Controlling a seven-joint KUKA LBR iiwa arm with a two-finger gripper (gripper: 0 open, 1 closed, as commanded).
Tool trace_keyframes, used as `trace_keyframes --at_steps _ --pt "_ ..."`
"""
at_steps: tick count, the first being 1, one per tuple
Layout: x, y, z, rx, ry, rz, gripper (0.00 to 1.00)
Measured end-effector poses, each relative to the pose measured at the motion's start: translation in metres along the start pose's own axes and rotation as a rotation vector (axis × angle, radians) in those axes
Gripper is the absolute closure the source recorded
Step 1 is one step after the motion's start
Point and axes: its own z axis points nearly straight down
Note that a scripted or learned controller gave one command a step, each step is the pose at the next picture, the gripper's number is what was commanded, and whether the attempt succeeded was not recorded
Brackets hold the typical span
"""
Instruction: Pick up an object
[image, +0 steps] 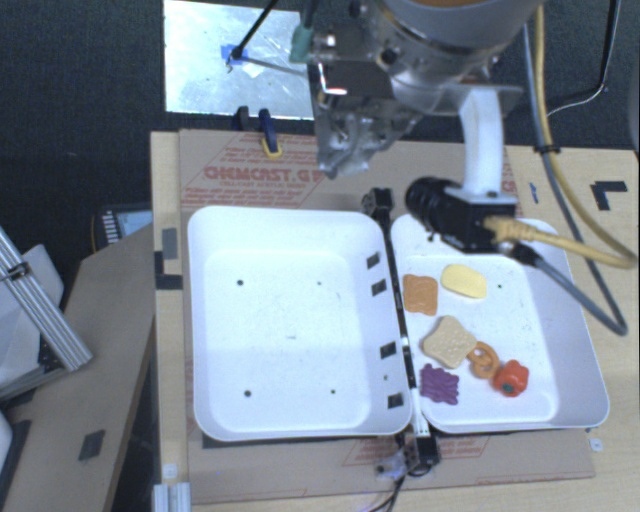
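In the right bin (570, 330) lie several toy foods: an orange cracker (420, 293), a yellow oval piece (464, 281), a tan bread slice (449, 342), a small pretzel (483, 360), a red-orange pepper (511, 378) and a purple grape bunch (438, 384). My gripper (340, 160) hangs high at the top centre, above the far rim of the left bin (280, 330) and well away from the foods. Nothing shows between its fingers.
A black camera mount with cables (455, 215) sits over the right bin's far edge. Yellow and grey cables (570, 250) run off to the right. Black clips (385, 290) line the seam between the bins. A cardboard sheet (240, 170) lies under both bins.
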Motion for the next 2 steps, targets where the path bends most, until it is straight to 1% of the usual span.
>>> trace_keyframes --at_steps 1,2 --pt "0.0003 0.0002 -0.0111 -0.002 0.001 -0.002 1.00" --pt "0.0003 0.0002 -0.0107 -0.001 0.001 -0.002 0.00"
